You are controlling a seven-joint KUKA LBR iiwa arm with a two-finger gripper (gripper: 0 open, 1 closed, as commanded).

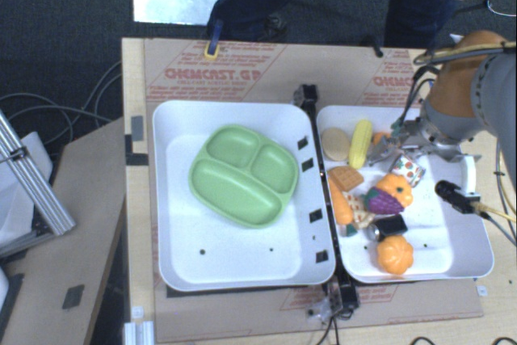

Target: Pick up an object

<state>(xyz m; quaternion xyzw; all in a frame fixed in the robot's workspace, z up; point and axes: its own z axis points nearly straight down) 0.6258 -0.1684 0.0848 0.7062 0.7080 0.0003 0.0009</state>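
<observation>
My gripper (391,145) hangs low over the back of the right bin (468,254), reaching in from the right under the orange-banded wrist. Just left of it lies a yellow corn cob (361,143), with a tan round piece (335,144) beside that. In front of the gripper sit a small patterned cup (409,170), an orange pepper (394,188) and purple grapes (383,203). Nothing shows as lifted from the bin.
The left bin (174,198) holds a green divided plate (244,174). The right bin also has a cracker (346,177), a carrot (342,207), a black piece (391,225) and an orange pumpkin (394,254). A person stands behind the bench.
</observation>
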